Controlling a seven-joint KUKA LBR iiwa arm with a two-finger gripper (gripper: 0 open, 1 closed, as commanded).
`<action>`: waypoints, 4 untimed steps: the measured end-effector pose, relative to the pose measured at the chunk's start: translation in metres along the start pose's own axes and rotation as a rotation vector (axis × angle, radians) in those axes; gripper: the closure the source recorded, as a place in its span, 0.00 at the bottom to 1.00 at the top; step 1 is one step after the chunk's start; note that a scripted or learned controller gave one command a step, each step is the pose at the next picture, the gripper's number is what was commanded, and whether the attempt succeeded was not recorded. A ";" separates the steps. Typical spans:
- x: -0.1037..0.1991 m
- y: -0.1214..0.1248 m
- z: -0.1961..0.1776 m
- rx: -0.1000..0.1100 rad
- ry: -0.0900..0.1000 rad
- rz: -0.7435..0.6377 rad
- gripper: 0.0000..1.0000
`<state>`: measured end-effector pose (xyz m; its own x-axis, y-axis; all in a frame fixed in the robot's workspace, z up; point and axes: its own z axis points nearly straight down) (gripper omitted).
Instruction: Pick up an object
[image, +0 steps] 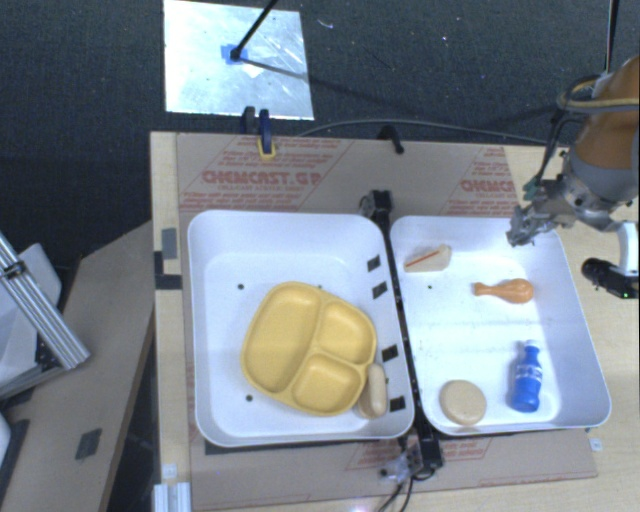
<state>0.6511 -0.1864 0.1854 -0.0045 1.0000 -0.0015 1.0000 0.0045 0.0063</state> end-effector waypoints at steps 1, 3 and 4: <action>0.000 0.002 -0.053 -0.002 -0.001 -0.001 1.00; 0.113 -0.012 -0.057 0.005 0.003 -0.006 1.00; 0.165 -0.030 -0.050 0.006 0.003 -0.005 1.00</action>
